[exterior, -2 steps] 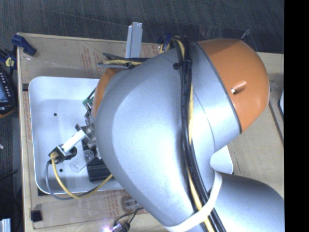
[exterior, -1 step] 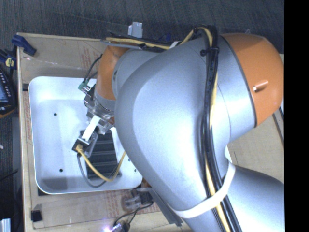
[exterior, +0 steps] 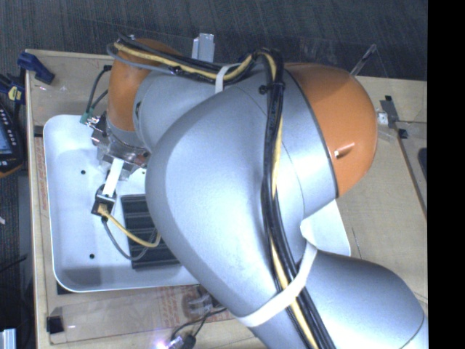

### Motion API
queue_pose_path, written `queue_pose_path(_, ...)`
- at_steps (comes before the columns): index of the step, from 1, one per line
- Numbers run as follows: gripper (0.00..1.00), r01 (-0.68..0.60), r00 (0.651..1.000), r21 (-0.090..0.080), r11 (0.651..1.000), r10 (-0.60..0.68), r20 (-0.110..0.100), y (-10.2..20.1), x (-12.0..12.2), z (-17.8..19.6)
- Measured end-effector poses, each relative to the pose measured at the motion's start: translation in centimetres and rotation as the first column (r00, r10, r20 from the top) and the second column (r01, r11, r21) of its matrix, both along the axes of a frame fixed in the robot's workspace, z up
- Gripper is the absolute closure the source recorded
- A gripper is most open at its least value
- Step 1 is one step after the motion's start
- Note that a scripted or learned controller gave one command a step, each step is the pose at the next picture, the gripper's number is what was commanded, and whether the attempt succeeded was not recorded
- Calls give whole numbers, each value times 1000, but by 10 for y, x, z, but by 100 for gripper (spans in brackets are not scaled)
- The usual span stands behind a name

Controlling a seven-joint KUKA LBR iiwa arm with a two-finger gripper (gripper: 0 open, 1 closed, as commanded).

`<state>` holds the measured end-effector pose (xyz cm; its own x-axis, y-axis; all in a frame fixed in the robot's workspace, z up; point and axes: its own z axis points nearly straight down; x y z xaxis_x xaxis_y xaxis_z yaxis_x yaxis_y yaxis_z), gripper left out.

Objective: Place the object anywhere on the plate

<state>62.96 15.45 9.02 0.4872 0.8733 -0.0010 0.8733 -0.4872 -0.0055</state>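
My pincer (exterior: 122, 163) hangs over the left bin (exterior: 65, 195) (open or closed, can't tell). Black ribbed block (exterior: 145, 227) lies just beside it, long axis running top-to-bottom in view.

The arm (exterior: 218, 195) hides much of the left bin (exterior: 64, 162) — and part of the black ribbed block (exterior: 138, 213).

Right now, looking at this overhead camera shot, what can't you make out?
Camera view:
- The black ribbed thing in the left bin: the arm covers its right part, so its full shape is unclear.
- Left bin's right side: under the arm.
- Middle of the bench: under the arm; what lies there cannot be told.
- The dark gear at the left: cut off by the frame edge.
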Motion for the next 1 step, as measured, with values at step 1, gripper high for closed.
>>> queue_pose_path(1, 100, 246, 969, -1, 969, -246, 2, 44, 9, 86)
